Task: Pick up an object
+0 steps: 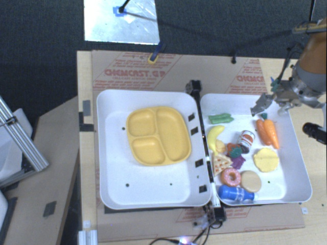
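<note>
The right bin holds several toy foods: an orange carrot, a green pod, a banana, a small can, a yellow disc, a pizza slice, a donut, a tan bun and a blue bottle. My gripper hovers over the bin's far right part, just above the carrot's leafy end. Its fingers stand open, with nothing between them.
The left bin holds a yellow divided plate. A black divider runs between the bins. A purple piece and a red-teal piece lie mid-bin. A shiny sheet lies beyond the bench.
</note>
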### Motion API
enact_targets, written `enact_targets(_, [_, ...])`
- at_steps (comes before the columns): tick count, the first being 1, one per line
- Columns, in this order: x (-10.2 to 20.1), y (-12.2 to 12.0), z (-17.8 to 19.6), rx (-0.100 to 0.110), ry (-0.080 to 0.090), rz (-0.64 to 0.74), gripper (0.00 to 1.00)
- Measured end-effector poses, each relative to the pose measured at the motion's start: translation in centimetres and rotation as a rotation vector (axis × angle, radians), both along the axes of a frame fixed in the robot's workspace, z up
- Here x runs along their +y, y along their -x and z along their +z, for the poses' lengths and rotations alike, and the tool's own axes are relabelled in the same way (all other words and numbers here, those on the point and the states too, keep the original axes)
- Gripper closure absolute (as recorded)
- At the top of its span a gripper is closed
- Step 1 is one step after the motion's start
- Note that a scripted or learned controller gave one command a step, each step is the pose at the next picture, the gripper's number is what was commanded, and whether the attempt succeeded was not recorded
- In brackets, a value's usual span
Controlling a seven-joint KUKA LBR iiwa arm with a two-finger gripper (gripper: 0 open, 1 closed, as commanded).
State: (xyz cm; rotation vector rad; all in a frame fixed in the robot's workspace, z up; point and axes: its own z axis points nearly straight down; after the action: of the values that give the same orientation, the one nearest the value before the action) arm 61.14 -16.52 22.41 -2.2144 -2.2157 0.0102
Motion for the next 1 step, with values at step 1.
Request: enact_targets(1, [0.03, -0.26, 0.79, -0.013, 0.002, 0.003, 0.0])
